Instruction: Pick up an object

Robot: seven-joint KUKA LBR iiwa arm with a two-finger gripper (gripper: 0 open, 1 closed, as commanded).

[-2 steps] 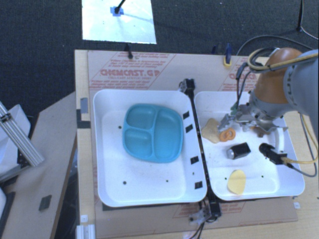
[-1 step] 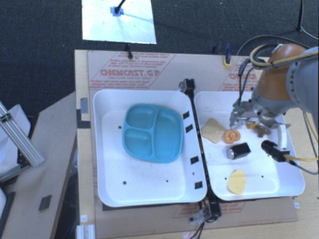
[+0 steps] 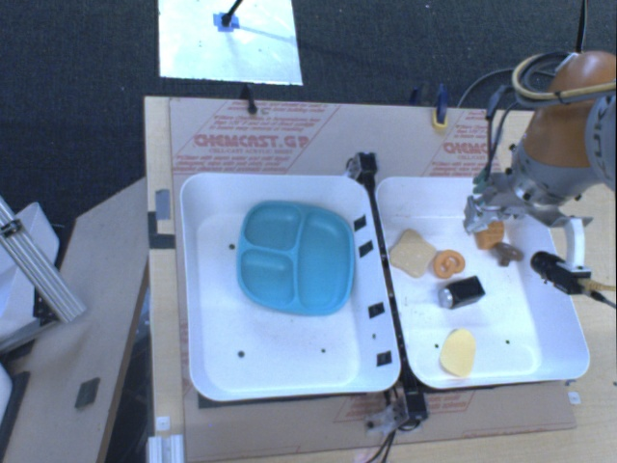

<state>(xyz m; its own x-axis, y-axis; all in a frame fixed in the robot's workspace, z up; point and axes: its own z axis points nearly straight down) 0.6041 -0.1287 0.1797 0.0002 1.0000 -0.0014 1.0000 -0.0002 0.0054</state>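
R bin (image 3: 540, 355) objs: tan bread-like slice (image 3: 412, 254) flat nr divider; orange ring (image 3: 448, 263) just beside it; black can (image 3: 463, 292) on its side below; pale yellow oval (image 3: 459, 352) nr front; orange block (image 3: 491, 233) and small brown bit (image 3: 507, 253) toward the back.

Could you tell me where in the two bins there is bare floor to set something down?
Left bin: bare strip in front of the blue plate. Right bin: bare front-right corner beside the yellow piece. Crowded between tan slice, orange ring, black can and gripper.
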